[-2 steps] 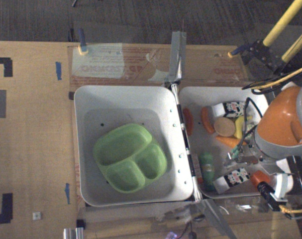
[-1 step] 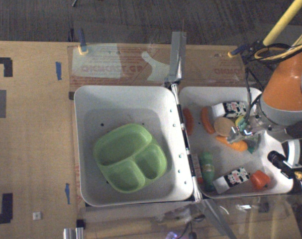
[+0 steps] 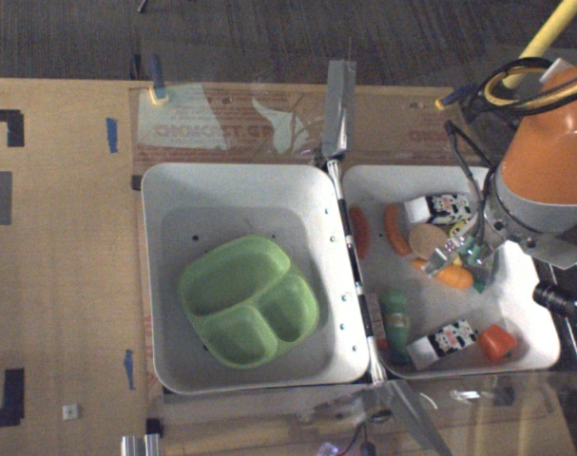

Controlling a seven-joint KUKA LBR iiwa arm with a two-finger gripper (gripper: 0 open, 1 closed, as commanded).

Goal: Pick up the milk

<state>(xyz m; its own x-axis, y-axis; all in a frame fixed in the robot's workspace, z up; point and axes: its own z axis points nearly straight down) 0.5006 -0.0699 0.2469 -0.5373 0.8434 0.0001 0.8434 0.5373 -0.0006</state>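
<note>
Tan bench (image 3: 60, 255) before dark carpeted floor (image 3: 269, 17).

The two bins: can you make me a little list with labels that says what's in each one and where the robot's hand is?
left bin: a green tray with three compartments
right bin: two milk cartons, one at the far side and one at the near side; a green bottle; an orange carrot
gripper: low over the right bin, just above the carrot
milk held: no, both cartons lie in the bin
</note>
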